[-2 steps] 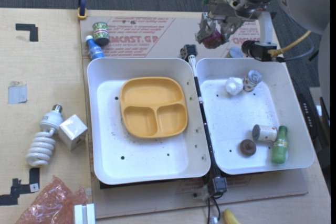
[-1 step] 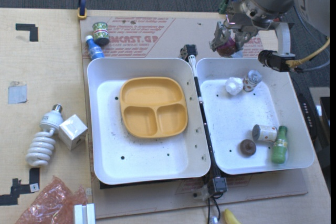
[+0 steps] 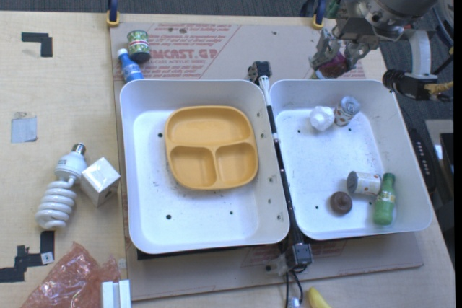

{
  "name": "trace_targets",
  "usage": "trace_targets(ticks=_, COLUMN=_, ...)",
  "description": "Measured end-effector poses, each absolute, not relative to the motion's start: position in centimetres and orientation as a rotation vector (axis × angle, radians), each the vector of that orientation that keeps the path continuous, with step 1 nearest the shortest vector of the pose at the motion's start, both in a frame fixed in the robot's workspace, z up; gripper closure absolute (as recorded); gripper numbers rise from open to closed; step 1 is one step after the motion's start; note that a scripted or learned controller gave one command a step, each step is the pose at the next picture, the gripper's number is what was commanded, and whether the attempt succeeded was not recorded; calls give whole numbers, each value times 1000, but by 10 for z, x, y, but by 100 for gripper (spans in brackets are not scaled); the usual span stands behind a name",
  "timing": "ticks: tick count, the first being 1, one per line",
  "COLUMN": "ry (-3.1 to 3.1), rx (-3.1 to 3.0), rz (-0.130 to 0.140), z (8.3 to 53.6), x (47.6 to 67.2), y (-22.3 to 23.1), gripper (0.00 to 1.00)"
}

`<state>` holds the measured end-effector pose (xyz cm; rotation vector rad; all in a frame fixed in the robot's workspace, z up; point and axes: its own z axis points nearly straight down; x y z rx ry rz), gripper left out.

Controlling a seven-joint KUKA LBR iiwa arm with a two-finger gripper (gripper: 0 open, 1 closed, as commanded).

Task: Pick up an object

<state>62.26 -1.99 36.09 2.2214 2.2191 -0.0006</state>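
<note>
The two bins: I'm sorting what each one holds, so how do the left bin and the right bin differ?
The left bin holds one large thing, a yellow divided plate; the right bin holds several small ones: a green bottle, a brown disc, a small can, a white lump. The gripper is above the right bin's far rim, away from the left bin. Both are shallow, white and speckled with dirt.

A spiral bulb (image 3: 58, 191) is lying on the bench at 9 o'clock, with a white cube (image 3: 100, 180) touching it at its 2 o'clock. A red wrapper (image 3: 68, 278) is lying crumpled at 7 o'clock. On the cardboard (image 3: 209, 47), at 11 o'clock, a green-topped jar (image 3: 138, 45) is sitting just beside a blue bottle (image 3: 130, 67). A blue clamp (image 3: 113, 9) is gripping the cardboard's far corner.
</note>
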Motion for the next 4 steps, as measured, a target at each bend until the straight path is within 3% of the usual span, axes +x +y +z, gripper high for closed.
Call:
trace_targets(ticks=1, ry=2220, rx=2218, rz=-2, z=370, x=623, y=-20, gripper=100)
trace_targets(ticks=2, ry=2219, rx=2222, rz=-2, z=339, x=659, y=-39, gripper=100)
trace_targets(ticks=3, ry=2220, rx=2222, rz=-3, z=313, x=627, y=-102, gripper=100)
trace_targets(ticks=4, ry=2221, rx=2220, rz=-1, z=409, x=657, y=22, gripper=100)
